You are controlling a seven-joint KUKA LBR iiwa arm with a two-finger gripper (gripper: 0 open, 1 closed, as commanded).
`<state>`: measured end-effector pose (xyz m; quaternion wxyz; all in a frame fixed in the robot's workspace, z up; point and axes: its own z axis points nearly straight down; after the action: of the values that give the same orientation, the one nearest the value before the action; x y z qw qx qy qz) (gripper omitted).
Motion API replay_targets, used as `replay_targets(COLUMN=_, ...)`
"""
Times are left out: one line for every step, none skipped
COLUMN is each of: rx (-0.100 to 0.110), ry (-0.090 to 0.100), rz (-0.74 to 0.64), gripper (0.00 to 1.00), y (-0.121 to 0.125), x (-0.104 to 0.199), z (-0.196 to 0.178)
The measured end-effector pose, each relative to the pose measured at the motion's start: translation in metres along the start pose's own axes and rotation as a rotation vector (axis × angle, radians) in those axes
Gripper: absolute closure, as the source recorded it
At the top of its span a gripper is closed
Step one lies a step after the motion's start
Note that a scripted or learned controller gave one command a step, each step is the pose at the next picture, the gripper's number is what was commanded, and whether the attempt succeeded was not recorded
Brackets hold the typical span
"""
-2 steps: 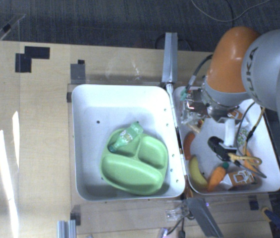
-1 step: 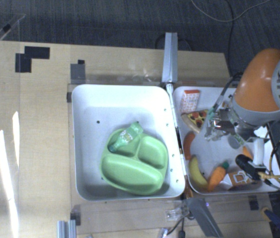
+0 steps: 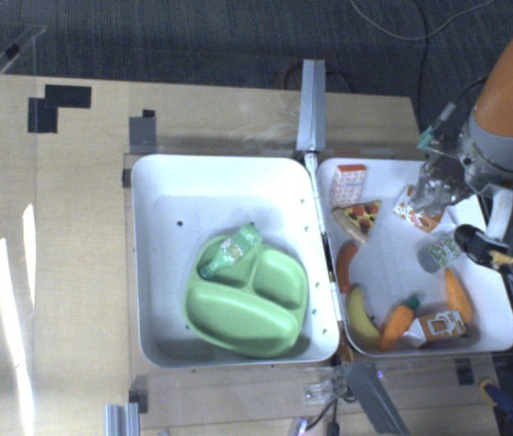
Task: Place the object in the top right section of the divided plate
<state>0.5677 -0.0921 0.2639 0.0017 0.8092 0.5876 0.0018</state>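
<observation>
The green divided plate (image 3: 249, 309) lies in the left bin (image 3: 161, 243), turned at a slant. A green crumpled bottle-like item (image 3: 229, 251) rests in its upper-left section. The plate's upper-right section (image 3: 283, 275) shows bare green. My gripper (image 3: 434, 192) hangs over the upper right part of the right bin (image 3: 392, 271). It is directly above or touching a small orange-and-white packet (image 3: 413, 213). Whether the packet is gripped is hidden by the gripper body.
The right bin also holds a red-and-white carton (image 3: 349, 184), a pizza slice (image 3: 361, 216), a brown sausage (image 3: 345, 263), a banana (image 3: 360, 312), two carrots (image 3: 397, 323), a juice box (image 3: 442, 325) and a greyish can (image 3: 438, 254). A metal post (image 3: 310, 107) stands between the bins.
</observation>
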Motion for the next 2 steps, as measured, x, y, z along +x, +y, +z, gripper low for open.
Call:
replay_targets(rx=-0.004, ry=0.0, rz=-0.007, gripper=1.0, y=0.001, x=0.002, z=-0.011)
replay_targets(rx=0.002, ry=0.0, rz=-0.194, gripper=1.0, y=0.015, x=-0.056, z=0.13)
